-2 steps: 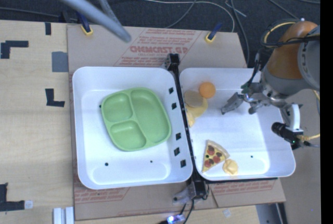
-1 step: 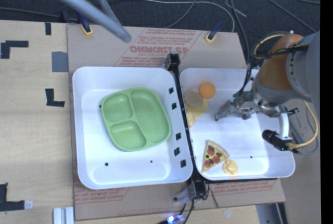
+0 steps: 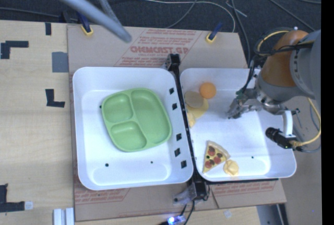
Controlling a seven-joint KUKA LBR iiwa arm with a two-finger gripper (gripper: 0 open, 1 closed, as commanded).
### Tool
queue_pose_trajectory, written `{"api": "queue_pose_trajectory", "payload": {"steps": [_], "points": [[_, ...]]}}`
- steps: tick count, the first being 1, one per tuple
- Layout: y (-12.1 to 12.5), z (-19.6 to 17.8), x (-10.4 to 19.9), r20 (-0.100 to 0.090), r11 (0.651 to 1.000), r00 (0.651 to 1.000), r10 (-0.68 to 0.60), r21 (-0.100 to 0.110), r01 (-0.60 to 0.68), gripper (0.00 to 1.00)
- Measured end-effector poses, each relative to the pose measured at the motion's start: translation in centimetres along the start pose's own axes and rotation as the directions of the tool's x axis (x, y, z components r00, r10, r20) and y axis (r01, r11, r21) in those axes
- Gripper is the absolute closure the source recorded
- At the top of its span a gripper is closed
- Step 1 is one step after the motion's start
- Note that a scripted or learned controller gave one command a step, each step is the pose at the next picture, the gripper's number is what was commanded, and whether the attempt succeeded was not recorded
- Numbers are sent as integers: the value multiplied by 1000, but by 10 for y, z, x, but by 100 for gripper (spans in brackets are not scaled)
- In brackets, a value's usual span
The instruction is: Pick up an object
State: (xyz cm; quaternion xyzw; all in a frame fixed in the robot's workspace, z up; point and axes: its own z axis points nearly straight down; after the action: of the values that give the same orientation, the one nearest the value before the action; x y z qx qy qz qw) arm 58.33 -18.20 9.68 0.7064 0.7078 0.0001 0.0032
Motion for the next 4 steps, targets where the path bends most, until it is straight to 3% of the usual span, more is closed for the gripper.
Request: {"api": "queue_pose_trajectory", "payload": {"steps": [3, 4], "points": [[13, -139, -4, -4, 1000, 1000, 0, 1, 0, 100], [6, -130, 40, -5, 1000, 1000, -2, 7, 2, 100]]}}
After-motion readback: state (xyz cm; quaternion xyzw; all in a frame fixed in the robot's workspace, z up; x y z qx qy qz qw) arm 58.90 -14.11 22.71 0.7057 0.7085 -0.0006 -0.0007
